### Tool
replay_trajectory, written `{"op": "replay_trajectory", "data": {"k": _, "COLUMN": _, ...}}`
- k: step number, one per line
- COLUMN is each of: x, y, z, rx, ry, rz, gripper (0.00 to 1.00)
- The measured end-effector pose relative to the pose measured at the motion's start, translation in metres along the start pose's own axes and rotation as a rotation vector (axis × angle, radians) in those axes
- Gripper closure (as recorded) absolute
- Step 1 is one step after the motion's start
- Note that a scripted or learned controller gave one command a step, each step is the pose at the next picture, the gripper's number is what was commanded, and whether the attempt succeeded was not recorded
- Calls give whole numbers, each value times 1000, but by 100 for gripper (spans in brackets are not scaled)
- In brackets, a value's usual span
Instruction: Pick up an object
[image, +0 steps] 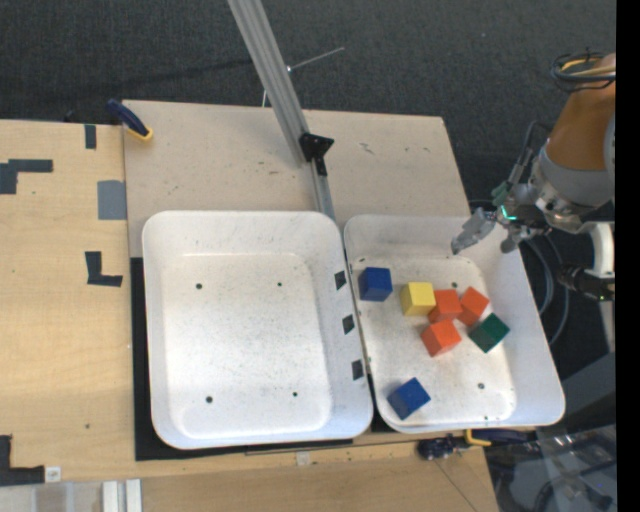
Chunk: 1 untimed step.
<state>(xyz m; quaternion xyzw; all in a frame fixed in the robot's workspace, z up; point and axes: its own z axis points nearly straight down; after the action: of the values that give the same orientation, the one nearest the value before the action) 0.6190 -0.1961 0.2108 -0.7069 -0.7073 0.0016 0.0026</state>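
Several small blocks lie in the right bin. A blue block sits near its left wall and a second blue block near the front. A yellow block, three orange blocks and a green block cluster in the middle. My gripper hovers over the bin's far right corner, up and to the right of the cluster. Its fingers are spread open with nothing between them.
The left bin stands beside the right one, and their walls meet in the middle. A slanted metal pole crosses the bench behind the bins. A blue and yellow clamp lies at the far left. Cables hang at the right edge.
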Motion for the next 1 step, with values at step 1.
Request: {"op": "replay_trajectory", "data": {"k": 1, "x": 0, "y": 1, "z": -3, "rx": -4, "ry": -2, "rz": -2, "gripper": 0}}
